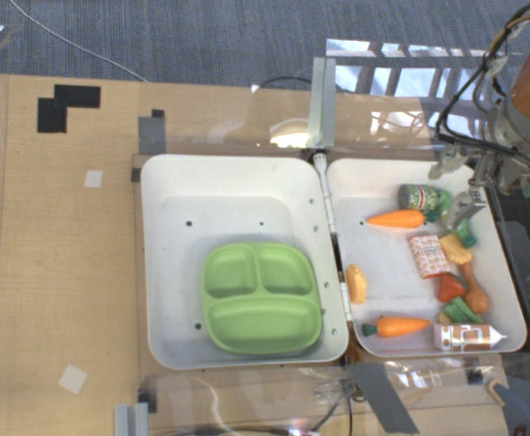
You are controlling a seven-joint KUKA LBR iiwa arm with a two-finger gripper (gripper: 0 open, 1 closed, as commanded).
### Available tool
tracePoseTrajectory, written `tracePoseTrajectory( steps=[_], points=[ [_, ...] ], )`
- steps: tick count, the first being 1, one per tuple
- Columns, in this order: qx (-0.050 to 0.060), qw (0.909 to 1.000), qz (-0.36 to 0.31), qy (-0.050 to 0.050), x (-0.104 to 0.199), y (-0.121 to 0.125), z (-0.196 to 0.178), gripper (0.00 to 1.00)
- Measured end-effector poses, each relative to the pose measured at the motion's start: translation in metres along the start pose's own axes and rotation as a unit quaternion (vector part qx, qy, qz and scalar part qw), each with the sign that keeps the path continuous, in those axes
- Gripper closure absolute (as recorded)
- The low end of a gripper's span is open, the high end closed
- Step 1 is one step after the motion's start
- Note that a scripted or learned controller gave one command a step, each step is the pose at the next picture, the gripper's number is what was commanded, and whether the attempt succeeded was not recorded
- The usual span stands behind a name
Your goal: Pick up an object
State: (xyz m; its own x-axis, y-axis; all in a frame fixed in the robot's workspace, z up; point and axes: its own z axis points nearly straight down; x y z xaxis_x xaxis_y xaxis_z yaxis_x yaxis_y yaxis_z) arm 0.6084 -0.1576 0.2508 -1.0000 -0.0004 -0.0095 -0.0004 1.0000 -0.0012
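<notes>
Can't tell if the tool is open or closed; it's crowding the green can and long orange carrot just left, so it might nudge both.

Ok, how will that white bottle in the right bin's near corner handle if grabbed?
The white bottle lies on its side, round-bodied, so it may roll if nudged. Its surface looks smooth, likely slippery for the fingers. It sits against the right bin wall, which may limit access.
</notes>
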Motion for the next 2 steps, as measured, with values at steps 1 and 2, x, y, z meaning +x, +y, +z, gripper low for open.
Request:
tracePoseTrajectory(
  steps=[1,2],
  points=[
    [0.002,1.0,0.005,-0.007,0.006,-0.047,0.148,0.0],
    [-0.002,0.9993,-0.037,-0.003,0.019,0.063,0.161,0.0]
  ],
)
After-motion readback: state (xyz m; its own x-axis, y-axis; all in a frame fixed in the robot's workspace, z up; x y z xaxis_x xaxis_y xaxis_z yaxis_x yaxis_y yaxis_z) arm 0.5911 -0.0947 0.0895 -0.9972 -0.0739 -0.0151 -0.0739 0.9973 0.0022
